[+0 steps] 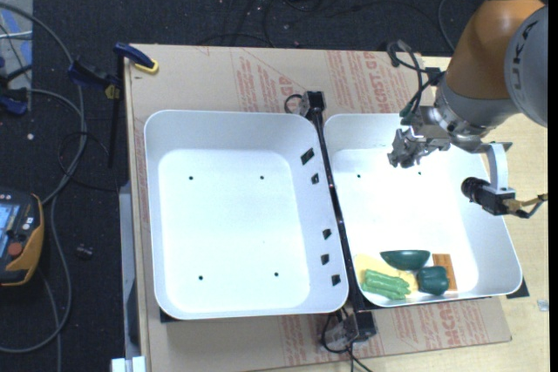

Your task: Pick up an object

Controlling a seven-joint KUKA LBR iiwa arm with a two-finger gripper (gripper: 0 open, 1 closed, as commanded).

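The right bin [488,226] holds a small cluster at its near edge: a dark teal bowl-shaped piece [405,258], a bright green knobbly object [384,284], a teal block [432,280], a yellow flat piece [370,263] and an orange-brown piece [444,261]. My gripper [406,150] hangs over the far part of the right bin, well apart from that cluster, pointing down and left. Nothing is seen between its fingers.
The left bin [157,187] is a plain white tray with small dark dots. Black clips [324,233] line the divider between the bins. A clamp with a yellow handle [139,58] sits at the bench's far left corner. Cables run across the dark floor.
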